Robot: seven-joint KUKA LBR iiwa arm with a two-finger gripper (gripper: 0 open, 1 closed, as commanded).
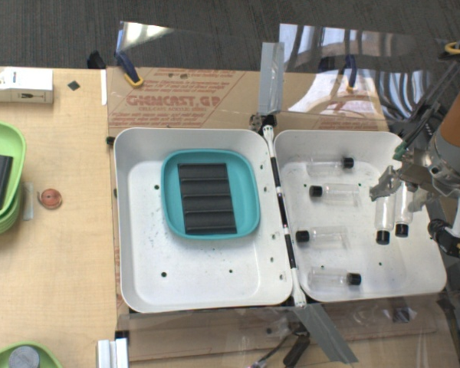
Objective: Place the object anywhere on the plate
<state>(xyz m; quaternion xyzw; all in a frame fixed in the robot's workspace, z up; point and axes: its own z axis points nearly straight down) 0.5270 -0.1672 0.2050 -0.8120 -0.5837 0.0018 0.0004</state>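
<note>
my gripper (399,194) hangs over the right side of the right bin (345,286); whether anything is clamped i cannot tell, since glare blurs it against a clear vial (383,222) standing just below. the objects, clear black-capped vials, lie scattered across this bin, e.g. near the top (333,162) and near the front (339,279). the teal plate (249,198), which carries a dark ribbed insert (207,198), sits in the left bin (138,267), well apart. likely risks: a transparent, round vial may slip or roll during closing, and the raised divider (280,205) between the bins could catch a low carry. a green tray (4,140) rests on the bench at far left.
</note>
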